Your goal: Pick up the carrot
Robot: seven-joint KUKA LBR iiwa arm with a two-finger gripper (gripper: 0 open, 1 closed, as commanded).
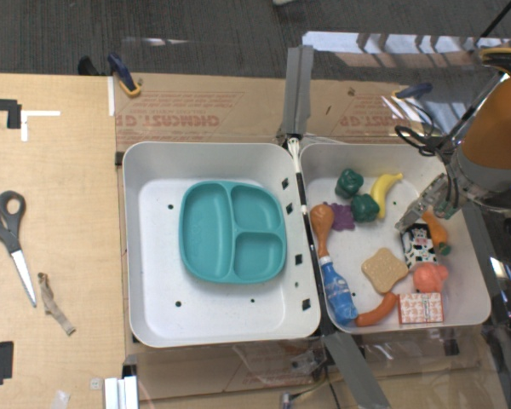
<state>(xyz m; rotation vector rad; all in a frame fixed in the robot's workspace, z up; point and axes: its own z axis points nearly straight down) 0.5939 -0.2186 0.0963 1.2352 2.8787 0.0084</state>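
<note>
The carrot point(435, 228) is a short orange piece with a green end. It lies near the right wall of the right bin point(468, 313), beside a black-and-white cow-pattern carton point(419, 246). My gripper point(424, 207) comes in from the right, below the arm's orange band, and hangs low just above and left of the carrot's upper end. Its tip overlaps the carrot's top, and I cannot make out whether it touches the carrot.
Also in the right bin are a banana point(385, 187), two green vegetables point(358, 196), purple grapes point(343, 218), a drumstick point(322, 220), a blue bottle point(336, 288), bread point(383, 268), a sausage point(376, 311), a red fruit point(429, 276) and a pink box point(421, 308). The left bin point(145, 254) holds a teal divided plate point(233, 231).
</note>
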